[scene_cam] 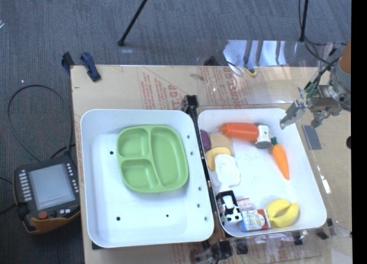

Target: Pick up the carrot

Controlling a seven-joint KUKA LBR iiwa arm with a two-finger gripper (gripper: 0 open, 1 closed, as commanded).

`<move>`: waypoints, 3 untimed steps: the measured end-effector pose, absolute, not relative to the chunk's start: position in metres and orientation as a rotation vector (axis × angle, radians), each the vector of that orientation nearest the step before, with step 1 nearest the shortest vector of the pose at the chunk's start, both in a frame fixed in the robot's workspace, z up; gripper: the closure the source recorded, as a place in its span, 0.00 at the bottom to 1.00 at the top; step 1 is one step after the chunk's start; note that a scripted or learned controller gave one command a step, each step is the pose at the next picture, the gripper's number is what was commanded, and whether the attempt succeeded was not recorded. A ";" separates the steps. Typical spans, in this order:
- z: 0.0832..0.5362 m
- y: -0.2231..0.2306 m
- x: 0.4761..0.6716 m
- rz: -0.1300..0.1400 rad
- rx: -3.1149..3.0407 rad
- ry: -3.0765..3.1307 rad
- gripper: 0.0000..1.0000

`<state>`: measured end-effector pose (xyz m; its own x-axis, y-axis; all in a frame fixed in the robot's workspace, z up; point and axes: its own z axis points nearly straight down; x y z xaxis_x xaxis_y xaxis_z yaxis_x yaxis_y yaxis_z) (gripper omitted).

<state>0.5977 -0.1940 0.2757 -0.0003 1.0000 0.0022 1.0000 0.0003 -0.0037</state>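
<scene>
Carrot (pixel 280 160), one, lies in right bin (pixel 307 168), right of middle, green top pointing far, just beside orange bottle (pixel 245 132). Gripper (pixel 303 115) above bin's far right corner, jaws spread, holding nothing. One green tray (pixel 152 158) in left bin (pixel 100 200). One banana (pixel 282 212) near.

Open claw (pixel 303 115) hovers above right bin (pixel 309 168), apart from carrot (pixel 280 161).

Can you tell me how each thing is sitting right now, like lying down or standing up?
carrot: lying flat in the right bin, untouched
gripper: above the right bin's far corner, open, holding nothing
orange bottle: lying on its side
banana: lying in the near corner
green divided plate: flat in the left bin, right side up
small carton: lying down beside the banana
</scene>
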 end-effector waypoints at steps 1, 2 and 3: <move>0.168 -0.200 0.614 0.007 -2.017 -2.392 0.00; 0.083 -0.207 0.623 0.000 -2.006 -2.400 0.00; 0.097 -0.208 0.626 -0.002 -2.008 -2.406 1.00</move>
